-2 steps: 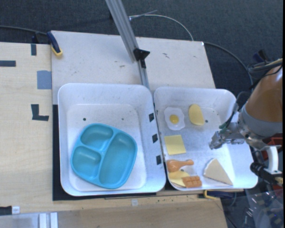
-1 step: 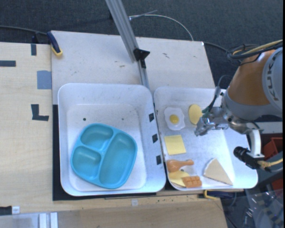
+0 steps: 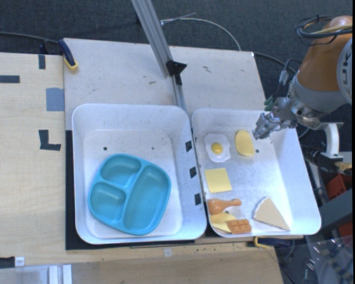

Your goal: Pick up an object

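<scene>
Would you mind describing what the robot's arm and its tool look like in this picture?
The arm is thick and rounded, with a wide orange band over a grey shell. Dark cables loop above it near the top right. At its end sits a small tool of grey and dark metal parts, far slimmer than the arm, narrowing toward its tip.

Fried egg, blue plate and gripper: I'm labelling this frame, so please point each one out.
fried egg [image 3: 217, 148], camera view, on its yolk.
blue plate [image 3: 130, 194], camera view, on the ridge between its compartments.
gripper [image 3: 261, 130], camera view, at its tip above the right bin.
</scene>
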Tool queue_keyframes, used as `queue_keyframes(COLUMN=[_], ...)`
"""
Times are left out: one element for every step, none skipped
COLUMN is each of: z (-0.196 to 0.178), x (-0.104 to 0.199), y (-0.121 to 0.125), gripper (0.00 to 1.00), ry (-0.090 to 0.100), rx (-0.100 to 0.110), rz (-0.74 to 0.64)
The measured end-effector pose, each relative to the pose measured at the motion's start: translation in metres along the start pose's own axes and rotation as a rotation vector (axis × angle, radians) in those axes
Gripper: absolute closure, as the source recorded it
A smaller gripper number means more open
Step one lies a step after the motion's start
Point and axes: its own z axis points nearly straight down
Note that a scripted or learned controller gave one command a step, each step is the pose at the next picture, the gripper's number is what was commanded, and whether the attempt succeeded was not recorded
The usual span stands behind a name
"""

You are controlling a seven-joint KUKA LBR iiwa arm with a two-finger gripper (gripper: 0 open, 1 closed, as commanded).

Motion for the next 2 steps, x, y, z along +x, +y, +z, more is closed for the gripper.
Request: queue_keyframes(z=[-0.007,-0.035], x=[0.019,0.03], y=[0.025,0.05], gripper=[1.0,1.0], ry=[0.003,0.003], rx=[0.006,0.004], rz=[-0.001,-0.001])
